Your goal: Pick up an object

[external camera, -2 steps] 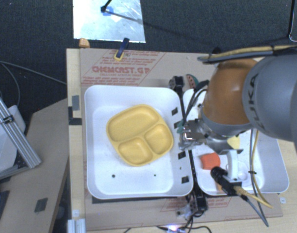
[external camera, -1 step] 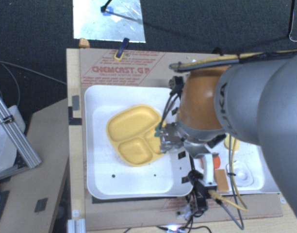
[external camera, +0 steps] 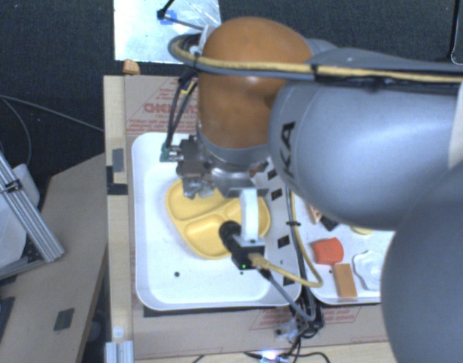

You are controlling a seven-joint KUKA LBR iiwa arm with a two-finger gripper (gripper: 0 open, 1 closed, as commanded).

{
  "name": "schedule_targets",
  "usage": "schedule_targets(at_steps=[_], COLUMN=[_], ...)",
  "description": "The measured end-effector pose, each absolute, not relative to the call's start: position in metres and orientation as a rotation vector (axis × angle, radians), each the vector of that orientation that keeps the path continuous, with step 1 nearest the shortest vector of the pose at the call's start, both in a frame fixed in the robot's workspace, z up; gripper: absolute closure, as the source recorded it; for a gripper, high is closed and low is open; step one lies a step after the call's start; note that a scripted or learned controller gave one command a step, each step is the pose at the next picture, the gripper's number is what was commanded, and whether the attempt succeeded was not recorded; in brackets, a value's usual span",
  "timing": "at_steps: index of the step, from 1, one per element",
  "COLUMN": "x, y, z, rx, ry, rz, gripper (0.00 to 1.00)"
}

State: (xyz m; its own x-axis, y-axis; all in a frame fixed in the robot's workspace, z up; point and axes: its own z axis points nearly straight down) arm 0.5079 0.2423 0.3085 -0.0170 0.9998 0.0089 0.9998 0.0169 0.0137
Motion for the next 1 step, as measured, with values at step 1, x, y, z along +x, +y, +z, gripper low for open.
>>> schedule_targets(at_steps=[1], x=[0.5076], y=[0.2336], z=[0.3130], rx=[2.209], ry=[2.232], rz=[0.004], gripper=[1.00])
